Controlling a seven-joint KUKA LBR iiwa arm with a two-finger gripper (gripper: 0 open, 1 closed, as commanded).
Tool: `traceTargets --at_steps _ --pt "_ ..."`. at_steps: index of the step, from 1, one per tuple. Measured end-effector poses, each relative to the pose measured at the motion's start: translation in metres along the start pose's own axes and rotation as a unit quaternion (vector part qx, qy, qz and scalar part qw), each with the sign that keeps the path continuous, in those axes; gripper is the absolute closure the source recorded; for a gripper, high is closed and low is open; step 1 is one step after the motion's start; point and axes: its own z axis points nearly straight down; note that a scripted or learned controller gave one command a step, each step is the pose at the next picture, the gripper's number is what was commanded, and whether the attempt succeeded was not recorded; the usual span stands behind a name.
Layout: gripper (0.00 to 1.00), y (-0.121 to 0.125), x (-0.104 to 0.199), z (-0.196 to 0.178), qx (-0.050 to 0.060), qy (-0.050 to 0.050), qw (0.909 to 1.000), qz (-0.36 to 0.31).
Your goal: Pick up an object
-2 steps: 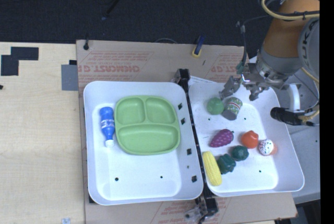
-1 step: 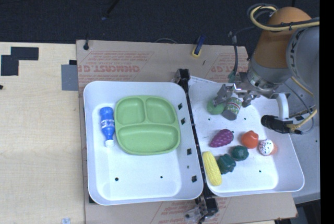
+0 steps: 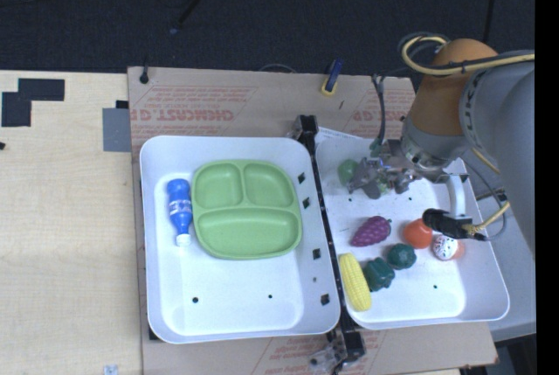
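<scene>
We take the right bin as our landmark. The grey arm with its orange band reaches over this bin's far right corner, and its gripper hangs low over the bin's far left part. We cannot tell how the gripper is set. A small green object lies just beside the gripper, on its left, touching or nearly so; we see nothing held.

Left of the right bin sits the second bin, bearing a green divided plate and, further left, a blue bottle. Both bins rest on a cardboard sheet over a pale wooden bench, with dark floor beyond.

Inside the right bin, nearer us than the gripper, lie a yellow corn cob, purple grapes, two dark green pieces, an orange object and a small white die.
</scene>
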Motion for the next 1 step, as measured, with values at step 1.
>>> traceTargets --at_steps 1 --pt "0.00 -0.0003 0.0026 0.0246 -0.001 0.000 1.0000 0.000"
